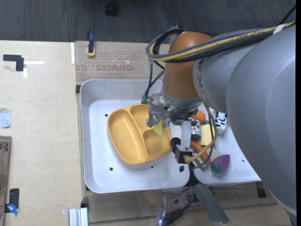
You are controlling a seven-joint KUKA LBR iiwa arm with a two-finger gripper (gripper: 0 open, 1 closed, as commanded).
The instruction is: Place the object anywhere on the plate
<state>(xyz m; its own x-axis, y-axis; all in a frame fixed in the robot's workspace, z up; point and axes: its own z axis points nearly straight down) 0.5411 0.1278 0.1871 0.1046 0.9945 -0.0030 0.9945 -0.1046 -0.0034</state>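
At the frame's centre the claw (159, 124) grips a small yellow-green object (159, 129) over the yellow plate (127, 138), so it should lower gently before releasing.

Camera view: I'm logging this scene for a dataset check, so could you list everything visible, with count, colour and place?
plate: one, yellow, divided into compartments, in the left bin.
bins: two, white, side by side; the right one is mostly hidden by the arm.
small item: one, yellow-green, at the plate's right edge under the end effector; whether it is gripped is unclear.
toy: one, purple with green, in the right bin.
block: one, pale yellow, in the right bin.
clamp: one, blue and yellow, on the cardboard above the bins.
arm: one, grey with an orange band.
end effector: one, over the plate's right side.
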